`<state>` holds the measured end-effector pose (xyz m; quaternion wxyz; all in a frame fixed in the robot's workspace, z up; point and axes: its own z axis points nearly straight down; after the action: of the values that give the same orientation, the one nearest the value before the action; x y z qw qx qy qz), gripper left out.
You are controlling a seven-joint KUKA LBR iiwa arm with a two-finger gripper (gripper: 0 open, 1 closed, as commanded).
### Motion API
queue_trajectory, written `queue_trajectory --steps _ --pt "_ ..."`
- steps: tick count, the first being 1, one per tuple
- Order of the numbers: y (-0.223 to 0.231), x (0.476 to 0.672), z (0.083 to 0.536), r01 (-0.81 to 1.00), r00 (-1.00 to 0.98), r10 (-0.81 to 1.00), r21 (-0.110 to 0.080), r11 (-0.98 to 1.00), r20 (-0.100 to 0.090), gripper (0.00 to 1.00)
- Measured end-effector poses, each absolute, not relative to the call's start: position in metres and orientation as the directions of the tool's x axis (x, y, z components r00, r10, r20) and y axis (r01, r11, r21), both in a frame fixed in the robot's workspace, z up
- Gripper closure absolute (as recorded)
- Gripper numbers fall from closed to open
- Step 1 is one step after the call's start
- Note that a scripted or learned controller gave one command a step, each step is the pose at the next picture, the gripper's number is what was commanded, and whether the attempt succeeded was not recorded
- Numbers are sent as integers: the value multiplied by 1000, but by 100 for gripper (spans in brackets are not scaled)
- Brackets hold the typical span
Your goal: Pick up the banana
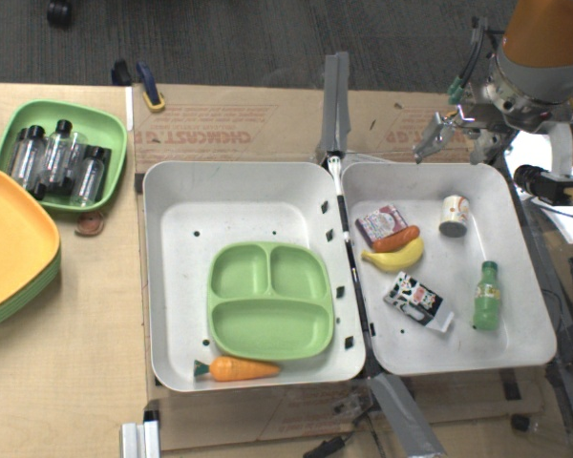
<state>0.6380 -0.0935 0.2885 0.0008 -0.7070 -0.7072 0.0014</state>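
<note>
Wooden bench [86,351]: two white bins [172,256] side by side at middle and right; green tray of bottles [65,156] at back-left corner; orange plates [14,246] stacked at left edge

We are seeing a yellow banana [398,255] beside a red-orange sausage-shaped piece [396,239] and a purple-and-white packet [379,223]. We are looking at a black-and-white cow-patterned carton [416,301], a green bottle [486,297] and a cream cup [454,214] in the white right bin [458,356]. A light green divided plate [270,301] and an orange carrot [237,369] are showing against the white left bin [177,256].
</note>
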Motion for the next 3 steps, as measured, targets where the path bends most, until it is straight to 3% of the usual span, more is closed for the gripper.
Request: queue_trajectory --steps 1,2,3 --pt "-156 604 187 1000 -30 1000 -3 30 0 0" --pt "-156 581 102 999 49 999 19 -49 -2 0" --pt "-131 566 101 983 181 983 21 -181 -3 0"
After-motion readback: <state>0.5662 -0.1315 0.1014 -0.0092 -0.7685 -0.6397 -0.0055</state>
